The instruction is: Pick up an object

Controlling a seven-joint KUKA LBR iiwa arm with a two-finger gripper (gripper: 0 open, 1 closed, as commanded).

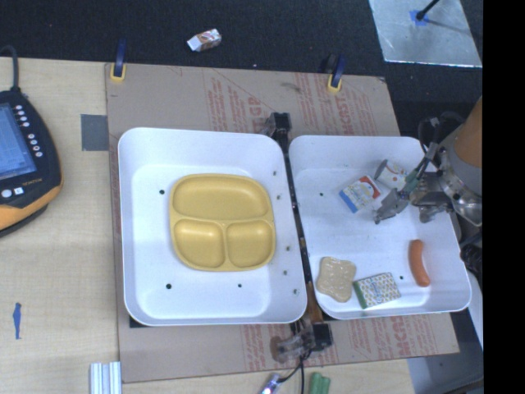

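While the gripper (392, 210) hangs over the upper middle of the right bin (328, 158), the nearest candidate is the small carton (358, 194), a white packet with blue and red print lying flat just to the gripper's left. It looks light and stiff-sided, probably thin card, so it should lift easily but could crush or skate across the smooth plastic floor if pinched off-centre; my call is to take it across its short sides. The fingers read as slightly parted with nothing between them, so no grasp yet. Close above them sits a small grey-and-white object (389, 171), too blurred to name. Moving outward, the sausage (419, 263) lies near the right wall, orange-red, rounded and likely slick, a roller that wants a pinch across its middle. At the front edge, the tan biscuit (335, 277) looks rough, flat and possibly brittle, hard to get fingers under, and touching its right side is a speckled green-and-white pad (376, 290), squarish and soft-looking like a sponge, which would give under pressure and grip well. Across the divide, the left bin (139, 220) carries a yellow divided tray (221, 221), glossy, moulded, three compartments, wide and awkward for two fingers.
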